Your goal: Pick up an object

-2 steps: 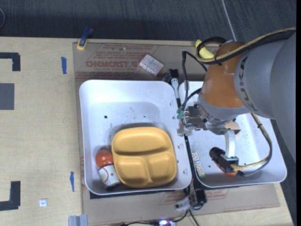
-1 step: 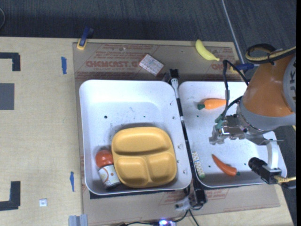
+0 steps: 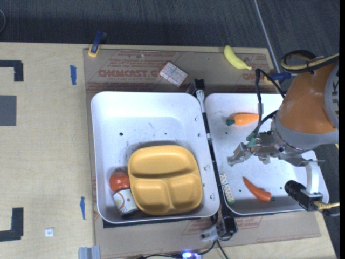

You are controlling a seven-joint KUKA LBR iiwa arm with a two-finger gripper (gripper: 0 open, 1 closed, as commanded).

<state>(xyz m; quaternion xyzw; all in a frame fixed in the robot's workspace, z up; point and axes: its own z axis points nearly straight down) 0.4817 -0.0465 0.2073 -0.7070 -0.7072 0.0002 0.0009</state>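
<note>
Pincer (image 3: 237, 156) hovers between one carrot (image 3: 243, 119) and one chili (image 3: 256, 190).

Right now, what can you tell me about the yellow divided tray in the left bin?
The yellow three-compartment plastic tray lies in the near half of the left white bin. It has rounded corners, one long section toward the back and two smaller ones in front. It looks upside down, sections bulging upward. An orange-and-white can-like object sits against its left edge, partly tucked under.

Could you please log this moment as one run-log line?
hand: over right bin, nothing visibly held | carrot: behind it | chili: in front | left bin: yellow tray
</note>
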